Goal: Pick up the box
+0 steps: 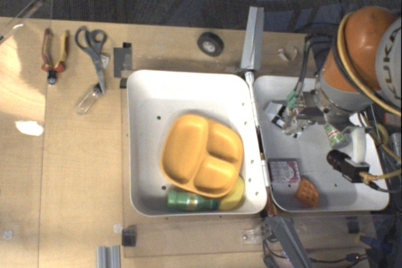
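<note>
End effector [294, 122] hangs over the right shallow white bin [370, 201], near its upper left part; finger state can't be told from this angle. Small flat box with a reddish-pink printed face [284, 171] lies on the bin floor just below the end effector, apart from it. Orange-brown waffle-textured piece [307, 192] sits beside the box, further below.

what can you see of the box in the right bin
The box is small, flat and squarish, with a pale pink or mauve printed face and a lighter border, likely cardboard. It lies flat on the right bin's floor near its left wall, toward the front. An orange-brown item sits just beside its front right corner. The gripper is apart from it, further back.
</note>
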